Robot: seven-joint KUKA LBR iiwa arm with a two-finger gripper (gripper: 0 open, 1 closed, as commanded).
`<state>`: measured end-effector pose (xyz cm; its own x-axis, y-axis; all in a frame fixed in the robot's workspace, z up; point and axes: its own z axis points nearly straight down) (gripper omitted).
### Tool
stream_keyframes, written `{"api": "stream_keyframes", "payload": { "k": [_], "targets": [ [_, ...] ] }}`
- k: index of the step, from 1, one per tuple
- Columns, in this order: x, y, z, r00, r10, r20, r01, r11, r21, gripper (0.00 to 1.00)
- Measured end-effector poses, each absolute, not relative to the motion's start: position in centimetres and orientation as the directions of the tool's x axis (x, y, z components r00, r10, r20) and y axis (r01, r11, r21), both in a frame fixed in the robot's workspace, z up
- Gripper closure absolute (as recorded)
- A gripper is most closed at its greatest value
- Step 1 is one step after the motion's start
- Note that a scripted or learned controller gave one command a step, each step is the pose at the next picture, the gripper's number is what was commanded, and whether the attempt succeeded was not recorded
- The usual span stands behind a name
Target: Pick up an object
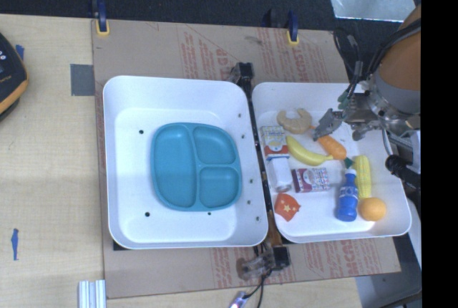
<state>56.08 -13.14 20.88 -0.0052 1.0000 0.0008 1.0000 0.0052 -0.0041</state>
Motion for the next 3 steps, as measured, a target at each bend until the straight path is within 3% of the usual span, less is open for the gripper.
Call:
{"api": "stream_keyframes", "payload": {
  "k": [1,2,3],
  "targets": [
    [59.2,-16.9,9.9,-0.004,1.000,0.000,1.000,0.004,-0.006,0.00],
    [59.3,-17.0,11.1,-0.006,1.000,-0.002,1.000,0.006,-0.006,1.00],
    [58.4,-13.2,9.9,-0.005,1.000,-0.004,1.000,0.005,0.001,1.00]
  ]
}}
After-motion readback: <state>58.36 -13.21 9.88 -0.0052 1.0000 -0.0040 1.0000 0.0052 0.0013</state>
